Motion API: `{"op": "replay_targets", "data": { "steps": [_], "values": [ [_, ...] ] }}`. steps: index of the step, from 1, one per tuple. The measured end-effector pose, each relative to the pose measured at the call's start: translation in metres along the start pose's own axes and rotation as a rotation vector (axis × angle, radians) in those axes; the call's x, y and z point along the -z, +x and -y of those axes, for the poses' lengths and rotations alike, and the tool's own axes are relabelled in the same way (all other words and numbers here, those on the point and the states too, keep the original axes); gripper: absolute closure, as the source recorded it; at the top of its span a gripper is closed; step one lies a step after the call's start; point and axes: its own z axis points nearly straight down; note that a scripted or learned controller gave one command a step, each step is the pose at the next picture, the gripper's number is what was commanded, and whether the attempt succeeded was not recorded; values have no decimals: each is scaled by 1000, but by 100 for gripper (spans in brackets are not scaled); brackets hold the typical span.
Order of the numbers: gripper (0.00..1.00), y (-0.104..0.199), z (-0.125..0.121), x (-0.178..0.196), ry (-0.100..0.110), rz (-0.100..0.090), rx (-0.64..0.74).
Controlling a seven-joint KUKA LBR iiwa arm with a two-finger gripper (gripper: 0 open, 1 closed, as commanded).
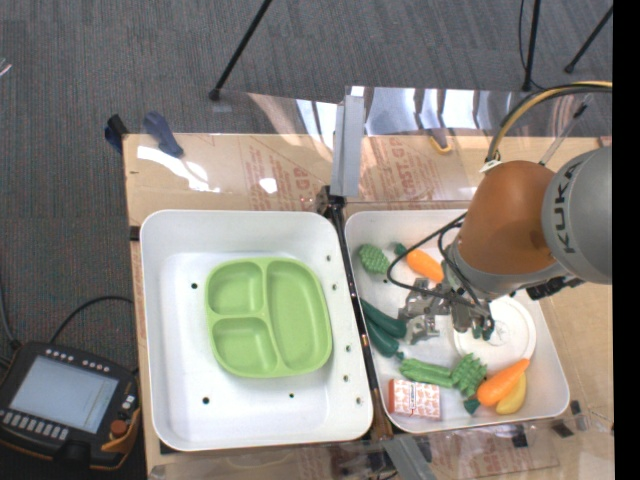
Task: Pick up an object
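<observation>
1. Pendant (65, 400) with a grey screen lies on the floor at the near left, beside the bench.
2. Left bin (170, 268) holds a green divided plate (268, 316) with three compartments, lying flat near its middle.
3. Right bin (555, 388) holds the toys. Along its near edge sit a small red-and-white carton (414, 398), a green toy vegetable (445, 374) with a knobbly end, and an orange carrot (500, 382) touching a yellow piece (513, 399).
4. A dark green pod (381, 326) lies by the bin's left wall, and a white disc (512, 330) rests toward the right.
5. Gripper (432, 316) hangs low over the middle of the right bin, between the pod and the disc; whether its fingers are apart or together cannot be told, and nothing is seen between them.
6. Farther back lie a small green knobbly piece (373, 258) and another orange carrot (425, 264), just beside the arm (510, 228).
</observation>
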Motion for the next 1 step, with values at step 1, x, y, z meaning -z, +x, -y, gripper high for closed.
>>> {"op": "replay_targets", "data": {
  "steps": [1],
  "values": [
    [0, -1, -1, 0, -1, 1, 2]
  ]
}}
